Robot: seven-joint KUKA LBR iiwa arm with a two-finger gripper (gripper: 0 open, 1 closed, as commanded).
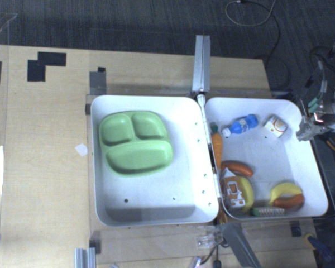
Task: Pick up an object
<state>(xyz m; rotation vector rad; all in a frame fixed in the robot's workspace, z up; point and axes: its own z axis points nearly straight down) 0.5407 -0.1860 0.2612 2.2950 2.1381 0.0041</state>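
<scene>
I count two white bins side by side on the table (44, 166). The left bin (151, 205) carries one thing: a light green divided plate (135, 142) with three compartments, sitting in its far left part. The right bin (301, 166) carries the rest: one small clear bottle (240, 124) with a blue label, lying on its side at the far end; one small white carton (276, 127) just right of it; one orange carrot (216, 147) lying along the left wall; one red-brown sausage (237, 168) near the middle; two yellow bananas, one (244, 191) at the near left corner and the other (285, 190) at the near right; one small printed packet (232, 190) lying against the left banana; one red-orange piece (289, 201) tucked under the right banana; and one dark green stick (267, 211) along the near wall.

No single object is marked out as the target. The bottle and carton lie apart from the rest with bare bin floor around them, while the near items are crowded together and touching.

The gripper (314, 128) sits at the right bin's far right edge, over the rim, with nothing between it and the carton. I cannot tell from here how it is set. Cables (257, 10) trail across the dark floor beyond the table.
</scene>
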